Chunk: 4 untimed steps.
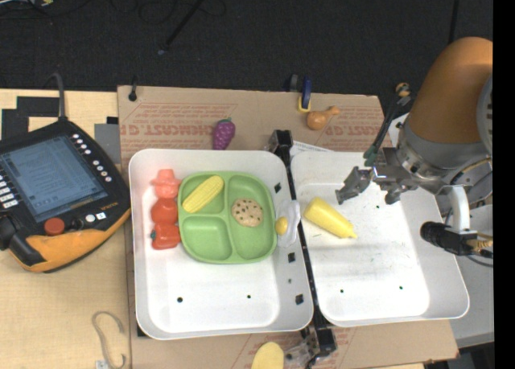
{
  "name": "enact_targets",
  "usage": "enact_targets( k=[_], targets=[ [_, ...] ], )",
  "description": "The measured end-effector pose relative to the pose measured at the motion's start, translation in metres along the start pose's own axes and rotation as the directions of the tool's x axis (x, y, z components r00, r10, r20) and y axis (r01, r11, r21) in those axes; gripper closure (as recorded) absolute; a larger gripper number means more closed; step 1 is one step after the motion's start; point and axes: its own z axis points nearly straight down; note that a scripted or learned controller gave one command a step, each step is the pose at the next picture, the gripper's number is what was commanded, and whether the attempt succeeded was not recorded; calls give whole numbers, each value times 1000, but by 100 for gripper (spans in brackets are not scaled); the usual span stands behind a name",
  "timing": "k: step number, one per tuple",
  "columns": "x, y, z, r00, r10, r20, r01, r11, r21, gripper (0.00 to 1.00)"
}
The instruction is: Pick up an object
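Note:
A yellow cone-shaped toy (330, 219) lies in the right bin (402, 295), near its left wall. My gripper (372, 190) hangs over the same bin, up and to the right of the toy and apart from it. Its two dark fingers (352, 185) are spread, so it is open with nothing between them. The left bin (209, 303) holds a green divided plate (217, 239) with a toy corn cob (201, 193) and a cookie (248, 212) on it. A red and pink toy (165, 211) lies beside the plate's left edge.
A small yellow piece (282, 227) sits at the wall between the bins. Behind the bins, a purple toy (224, 133) and an orange gourd (320, 117) lie on cardboard. Another yellow toy (268, 355) rests in front. A control pendant (56, 190) lies at left.

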Motion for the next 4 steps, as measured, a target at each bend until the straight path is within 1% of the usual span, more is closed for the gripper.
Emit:
enact_targets(
  k=[1, 2, 3, 4],
  targets=[
    [1, -3, 44, 1000, -1, -1, 1, 1000, 6, 0],
    [-2, 1, 90, 1000, 0, -1, 0, 1000, 6, 0],
    [-6, 0, 153, 1000, 0, -1, 0, 1000, 7, 0],
    [-7, -1, 159, 1000, 5, -2, -5, 1000, 4, 0]
  ],
)
